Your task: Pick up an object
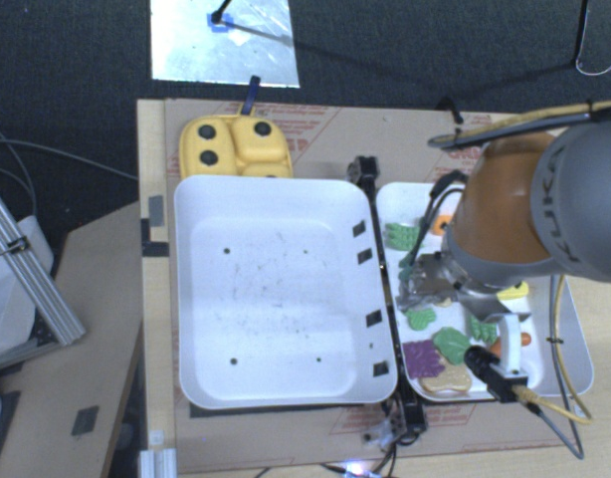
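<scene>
The right bin holds several small toy foods: a green piece near its far left, a green leafy piece, another green one, a purple piece and a tan piece at the front. An orange bit and a yellow bit peek out beside the arm. My gripper hangs low over the left part of this bin, just above the leafy green piece. The arm's wrist hides the bin's middle.
The left bin lies beside the right one, with a black divider between them. A yellow toy sits behind the left bin. A cable trails by the right bin's front edge.
</scene>
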Controlling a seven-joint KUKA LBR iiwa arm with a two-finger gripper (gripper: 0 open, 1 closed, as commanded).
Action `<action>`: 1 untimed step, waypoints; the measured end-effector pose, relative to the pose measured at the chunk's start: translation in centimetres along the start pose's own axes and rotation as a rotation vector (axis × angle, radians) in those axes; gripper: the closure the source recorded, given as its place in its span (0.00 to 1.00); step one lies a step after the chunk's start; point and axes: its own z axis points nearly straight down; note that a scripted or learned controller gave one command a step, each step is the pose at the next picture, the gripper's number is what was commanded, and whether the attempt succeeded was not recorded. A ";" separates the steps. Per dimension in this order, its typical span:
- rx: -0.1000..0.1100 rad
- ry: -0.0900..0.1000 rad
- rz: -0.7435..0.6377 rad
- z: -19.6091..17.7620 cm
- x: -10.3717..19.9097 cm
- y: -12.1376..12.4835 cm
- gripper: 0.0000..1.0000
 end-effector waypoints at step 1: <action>0.001 0.000 -0.003 -3.6 3.7 -0.1 1.00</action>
